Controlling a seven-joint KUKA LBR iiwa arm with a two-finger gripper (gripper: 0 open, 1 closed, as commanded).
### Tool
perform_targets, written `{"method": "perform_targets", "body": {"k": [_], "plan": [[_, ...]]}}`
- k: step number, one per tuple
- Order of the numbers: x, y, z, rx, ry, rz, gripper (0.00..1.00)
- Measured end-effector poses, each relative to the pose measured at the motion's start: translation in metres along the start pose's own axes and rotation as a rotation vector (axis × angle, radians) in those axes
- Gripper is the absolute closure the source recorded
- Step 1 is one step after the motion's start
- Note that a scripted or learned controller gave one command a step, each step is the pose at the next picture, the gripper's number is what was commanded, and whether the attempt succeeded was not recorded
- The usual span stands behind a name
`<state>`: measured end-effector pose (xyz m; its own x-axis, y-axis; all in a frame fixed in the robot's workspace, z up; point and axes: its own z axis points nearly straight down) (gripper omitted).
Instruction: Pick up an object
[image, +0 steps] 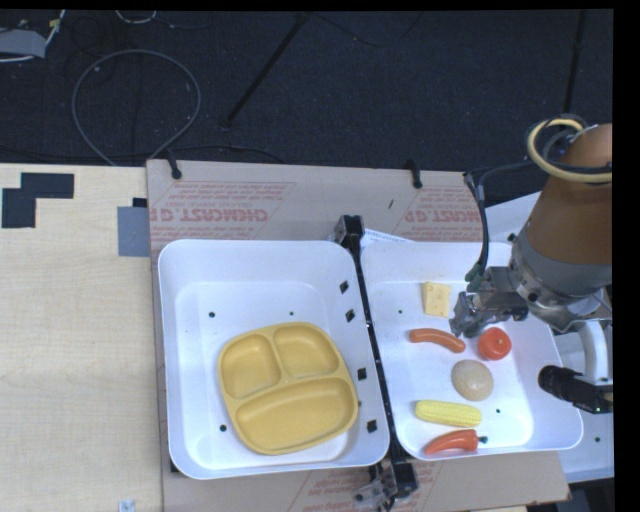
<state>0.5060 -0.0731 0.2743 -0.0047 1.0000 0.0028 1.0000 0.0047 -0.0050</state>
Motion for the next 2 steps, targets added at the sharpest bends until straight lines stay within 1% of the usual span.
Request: {"method": "perform_targets", "body": {"k": [1,2], "plan": [[0.051,0.0,-0.001,-0.001,-0.001,0.0,1.0],[0.1,-0.005,0.02,0.001,-0.001,0.0,1.0]]}}
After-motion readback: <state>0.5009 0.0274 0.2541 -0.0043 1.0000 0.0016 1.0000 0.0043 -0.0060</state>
